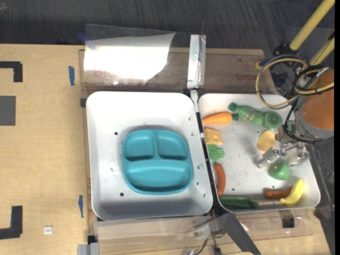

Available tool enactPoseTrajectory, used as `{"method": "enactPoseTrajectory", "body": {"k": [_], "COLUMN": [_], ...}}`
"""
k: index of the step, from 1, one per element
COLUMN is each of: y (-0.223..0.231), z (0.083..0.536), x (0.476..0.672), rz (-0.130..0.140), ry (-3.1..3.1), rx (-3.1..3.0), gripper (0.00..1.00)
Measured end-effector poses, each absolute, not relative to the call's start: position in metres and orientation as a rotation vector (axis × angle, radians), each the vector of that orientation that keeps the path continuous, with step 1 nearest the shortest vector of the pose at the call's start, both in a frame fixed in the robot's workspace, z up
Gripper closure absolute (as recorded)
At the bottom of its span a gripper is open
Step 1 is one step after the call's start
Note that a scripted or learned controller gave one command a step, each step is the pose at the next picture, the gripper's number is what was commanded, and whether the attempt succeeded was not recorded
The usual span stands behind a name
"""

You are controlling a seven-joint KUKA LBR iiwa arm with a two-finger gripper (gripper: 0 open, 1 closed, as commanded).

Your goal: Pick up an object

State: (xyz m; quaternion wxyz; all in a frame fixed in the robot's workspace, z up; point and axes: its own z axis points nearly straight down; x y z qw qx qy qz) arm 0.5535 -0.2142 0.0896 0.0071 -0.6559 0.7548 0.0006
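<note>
Two shallow white bins sit side by side on a wooden bench, seen from above at a slant. The left bin (pixel 101 116) holds a teal divided plate (pixel 157 160) lying flat near its middle. The right bin (pixel 313 195) is the landmark for everything else – it holds a scatter of toy food.

Along that bin's left wall, from far to near: an orange carrot (pixel 217 119), a yellow wedge of cheese (pixel 213 136), a leafy green piece (pixel 216 153) and a red-orange sausage (pixel 219 177). At the bin's far edge a green bottle (pixel 254 115) lies on its side. Along the near edge lie a dark green cucumber (pixel 239 201), a red pepper (pixel 275 194) and a yellow banana (pixel 294 192), the banana touching the pepper's right end.

My arm reaches in over the bin's right wall, its orange band (pixel 320 110) above that wall. My claw (pixel 282 154) hangs low toward the bin's right-hand middle, between a pale yellow lemon-like piece (pixel 266 140) on its far side and a small green round fruit (pixel 279 170) just beside it on the near side. Whether the claw is released or clenched I cannot tell – the metal parts blur together, and I see nothing clearly between them
</note>
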Motion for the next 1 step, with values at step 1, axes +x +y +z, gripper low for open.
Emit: {"method": "enactPoseTrajectory", "body": {"k": [1], "y": [-0.1979], "z": [0.0878], "x": [0.6348], "rz": [-0.006], "ry": [2.133], "rx": [-2.295], "gripper": [0.00]}}
